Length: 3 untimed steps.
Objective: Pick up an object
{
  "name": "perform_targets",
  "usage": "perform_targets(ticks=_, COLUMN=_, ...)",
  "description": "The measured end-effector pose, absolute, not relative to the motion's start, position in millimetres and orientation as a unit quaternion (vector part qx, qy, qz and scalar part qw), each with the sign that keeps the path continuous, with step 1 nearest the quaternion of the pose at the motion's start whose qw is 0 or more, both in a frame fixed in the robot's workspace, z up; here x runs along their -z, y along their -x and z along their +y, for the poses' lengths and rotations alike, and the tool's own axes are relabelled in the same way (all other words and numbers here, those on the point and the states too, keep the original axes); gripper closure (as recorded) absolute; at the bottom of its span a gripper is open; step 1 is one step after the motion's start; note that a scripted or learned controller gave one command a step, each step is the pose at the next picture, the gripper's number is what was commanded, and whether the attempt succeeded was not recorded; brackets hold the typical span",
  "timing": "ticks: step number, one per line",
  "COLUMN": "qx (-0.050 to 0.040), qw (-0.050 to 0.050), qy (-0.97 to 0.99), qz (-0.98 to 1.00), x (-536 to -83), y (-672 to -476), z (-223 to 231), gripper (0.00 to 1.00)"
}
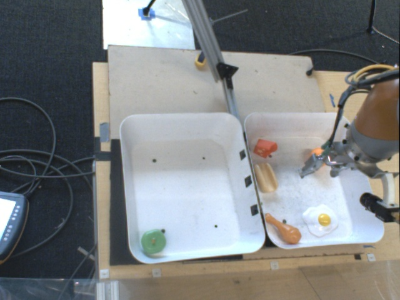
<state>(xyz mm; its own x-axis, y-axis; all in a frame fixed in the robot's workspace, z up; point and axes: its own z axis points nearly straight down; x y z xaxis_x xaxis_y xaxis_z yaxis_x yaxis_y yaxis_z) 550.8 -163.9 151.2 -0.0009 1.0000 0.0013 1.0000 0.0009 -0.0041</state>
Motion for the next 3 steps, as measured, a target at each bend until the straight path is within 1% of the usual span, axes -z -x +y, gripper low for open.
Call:
perform_targets(ticks=1, qx=-0.0006, qw=0.001, qy=0.707, qz=-0.708, x=-109, y=-552.8, z=-162, gripper=0.00)
perform_targets(ticks=2, qx=0.0011, qw=-0.001, qy=0.706, qz=-0.708, x=-123, y=-554.4, z=-163, gripper=1.00)
perform_targets(ticks=3, qx=0.0017, qw=-0.003, qy=0.705, qz=-0.709, x=-170, y=-564.0, z=-159, gripper=1.00)
